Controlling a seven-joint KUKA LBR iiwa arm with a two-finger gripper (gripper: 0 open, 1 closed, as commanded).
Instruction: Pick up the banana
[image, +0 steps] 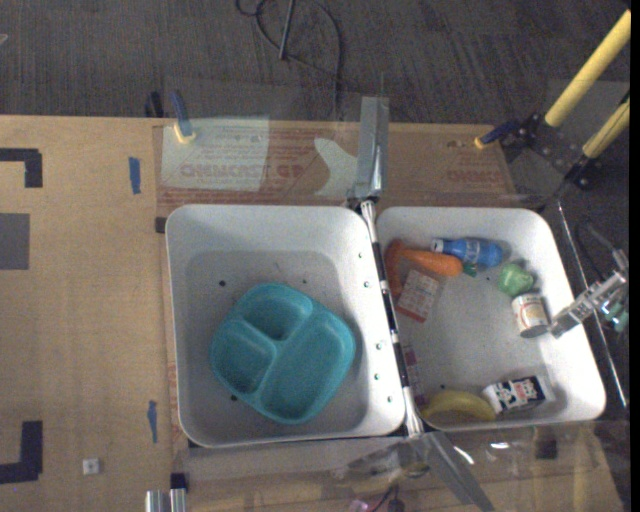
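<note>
The yellow banana (458, 405) lies flat in the right bin (575, 395), against its front wall near the front left corner. A small black-and-white milk carton (518, 393) lies just to its right. My gripper (572, 314) shows faintly at the bin's right rim, beside a small white can (529, 312). It is well away from the banana, to the right and further back, and I see nothing held in it.
The right bin also holds an orange carrot (430, 262), a blue bottle (470, 250), a green item (516, 277) and a reddish packet (417, 295). A teal divided plate (283, 350) lies in the left bin (190, 300). Yellow-handled tools (590, 70) stand at the back right.
</note>
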